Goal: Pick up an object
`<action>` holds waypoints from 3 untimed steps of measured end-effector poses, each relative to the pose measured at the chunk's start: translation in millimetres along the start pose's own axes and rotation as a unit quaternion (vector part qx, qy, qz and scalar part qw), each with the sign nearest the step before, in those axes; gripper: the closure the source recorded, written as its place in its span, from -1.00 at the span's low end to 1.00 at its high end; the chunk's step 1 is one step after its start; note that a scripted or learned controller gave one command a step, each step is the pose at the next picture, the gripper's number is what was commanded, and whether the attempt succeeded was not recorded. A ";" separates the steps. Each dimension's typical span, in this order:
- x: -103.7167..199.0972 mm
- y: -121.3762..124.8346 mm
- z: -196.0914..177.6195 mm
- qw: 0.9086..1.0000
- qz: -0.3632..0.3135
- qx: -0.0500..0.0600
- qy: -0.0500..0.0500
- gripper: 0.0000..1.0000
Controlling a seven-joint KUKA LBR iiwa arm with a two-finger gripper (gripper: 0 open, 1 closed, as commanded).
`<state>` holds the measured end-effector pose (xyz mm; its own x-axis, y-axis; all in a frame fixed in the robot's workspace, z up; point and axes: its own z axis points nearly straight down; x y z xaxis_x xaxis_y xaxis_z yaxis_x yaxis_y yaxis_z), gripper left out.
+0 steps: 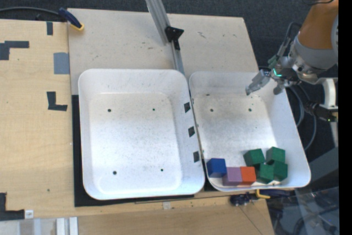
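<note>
Hovering at the right bin's far edge, the gripper carries nothing visible, well apart from the blocks clustered in the near corner, so picking is not yet done.

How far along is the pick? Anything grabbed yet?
Nothing looks done: the blocks, blue, purple, orange and several green, all lie in the right bin's near corner. The pincer hangs over the far right edge with nothing in it. Left: reach the cluster, grasp one, lift.
</note>
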<state>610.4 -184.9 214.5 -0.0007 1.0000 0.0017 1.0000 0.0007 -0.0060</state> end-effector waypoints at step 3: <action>-3.6 11.7 98.8 1.000 0.000 0.000 -0.001 -1.00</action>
<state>621.5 -188.4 115.6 -0.0005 1.0000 -0.0004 1.0000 0.0005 -0.0065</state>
